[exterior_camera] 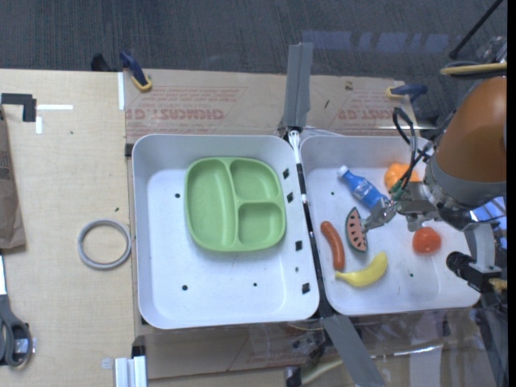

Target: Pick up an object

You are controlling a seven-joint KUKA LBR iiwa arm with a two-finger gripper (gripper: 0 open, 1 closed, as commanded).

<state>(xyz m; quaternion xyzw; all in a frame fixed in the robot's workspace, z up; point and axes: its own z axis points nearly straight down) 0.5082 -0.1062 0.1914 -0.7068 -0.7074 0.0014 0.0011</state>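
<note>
End effector (385, 214) low in the right bin (451, 295), tips at the lower end of the blue bottle (360, 187) and just above the watermelon slice (355, 230); whether it is apart or together I cannot tell, and nothing is seen clamped. Candidates cluster close: sausage (333, 244) and banana (362, 272) below-left, tomato (426, 239) to its right, orange (397, 174) above. Likely lining up on bottle or slice. Green divided plate (235, 203) sits apart in the left bin (153, 240), well left.
</note>
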